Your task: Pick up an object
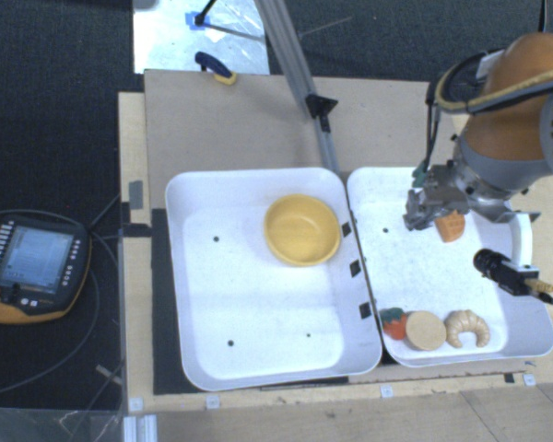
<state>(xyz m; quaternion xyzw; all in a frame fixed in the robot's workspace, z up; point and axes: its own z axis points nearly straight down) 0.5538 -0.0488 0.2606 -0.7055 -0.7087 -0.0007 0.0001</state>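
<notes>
My gripper (427, 208) hangs over the upper part of the right bin (387, 256), reaching in from the right under the orange-banded wrist. A small orange object (451, 226) sits right against the gripper's lower right side; I cannot tell whether it is gripped or lying on the bin floor. Along the right bin's front edge lie a red and green item (394, 322), a round tan disc (425, 331) and a croissant-shaped piece (468, 328). A yellow bowl (301, 229) stands upright in the left bin (221, 339), near its back right corner.
A black cylindrical part with a cable (500, 271) sticks out over the right bin's right side. A metal pole (300, 72) slants across the bench behind the bins. A teach pendant (32, 265) lies on the floor at the left.
</notes>
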